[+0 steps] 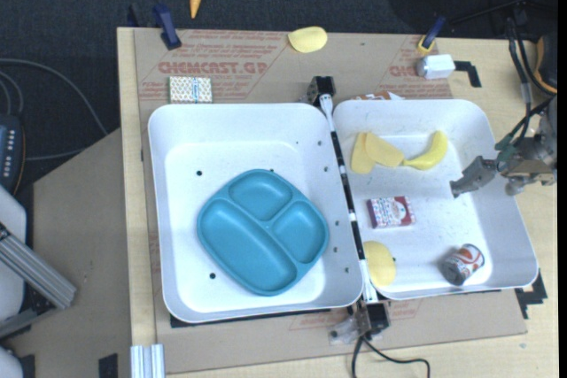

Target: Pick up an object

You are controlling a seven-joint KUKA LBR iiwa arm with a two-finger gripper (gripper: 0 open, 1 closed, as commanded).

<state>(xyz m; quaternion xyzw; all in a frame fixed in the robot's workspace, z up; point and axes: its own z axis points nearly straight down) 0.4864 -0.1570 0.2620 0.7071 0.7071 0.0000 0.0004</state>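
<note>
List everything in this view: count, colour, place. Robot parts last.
bins: 2, white, side by side on the bench
divided plate: 1, blue, left bin
banana: 1, yellow, right bin, far side
yellow pieces: about 2, right bin, beside the banana
small packet: 1, red and white, right bin, middle
round yellow object: 1, right bin, near-left corner
can: 1, silver with red, right bin, near side
yellow object: 1, bench, beyond the bins
patterned packet: 1, bench, above left bin
carrot toy: 1, orange, floor
gripper: 1, grey, over right bin's right edge
</note>
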